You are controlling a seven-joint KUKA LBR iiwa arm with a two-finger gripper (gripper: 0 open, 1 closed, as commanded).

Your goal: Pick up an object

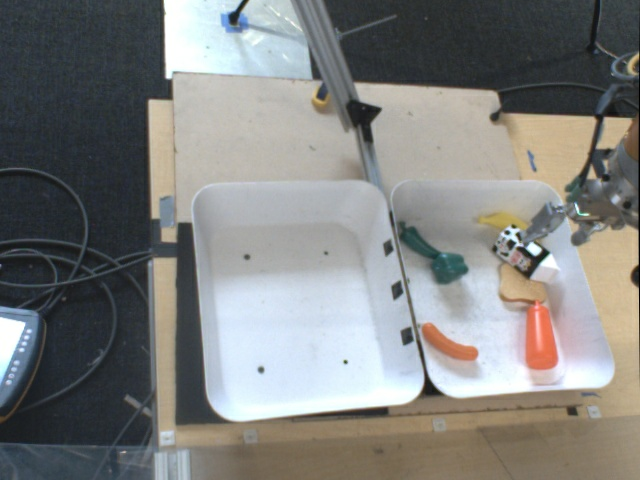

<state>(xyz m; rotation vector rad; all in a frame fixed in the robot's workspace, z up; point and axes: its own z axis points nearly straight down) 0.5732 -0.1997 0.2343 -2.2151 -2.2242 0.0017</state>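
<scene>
A pale brown tabletop carries two shallow white bins side by side, seen from above at a slant. The left bin shows bare white floor with a few small dark dots. Just right of it, the right bin holds several small things. Nearest the left bin's wall lies a dark green toy with a thin handle and a rounded head. Below that, close to the same wall, lies an orange sausage-shaped piece. Farther right of the left bin, a yellow piece lies near the right bin's back wall, and just below it sits a white die with black spots, touching a small black and white block. Under these is a tan slice like bread, and below that an orange bottle with a white base, upright in the picture. The claw hangs over the right bin's far corner, just right of the die, its fingers parted and gripping nothing. The grey arm enters from the right edge.
</scene>
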